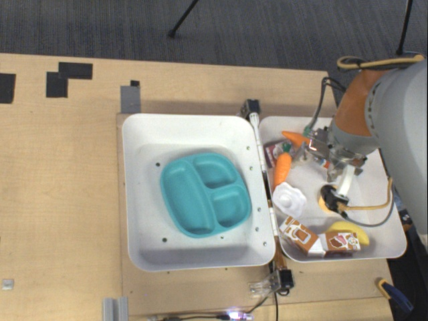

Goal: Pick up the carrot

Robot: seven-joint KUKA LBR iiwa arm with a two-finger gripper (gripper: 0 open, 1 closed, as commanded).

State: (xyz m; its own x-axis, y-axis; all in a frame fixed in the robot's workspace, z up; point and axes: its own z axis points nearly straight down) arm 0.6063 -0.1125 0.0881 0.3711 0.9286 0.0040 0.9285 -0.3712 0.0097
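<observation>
A small, smooth orange carrot (282,168) lies at the right white bin's (388,246) left edge, likely light, rigid and slippery, best pinched mid-body, while the nearby jaws' (314,146) spread cannot be told.

You have a pale wooden bench (60,199) carrying two shallow white bins side by side, touching along their inner edges. The left bin (137,179) sits near the bench's middle and the right bin (394,243) reaches toward its right end. You can also see black patches (67,79) on the bench's far left part, well apart from the bins.
</observation>
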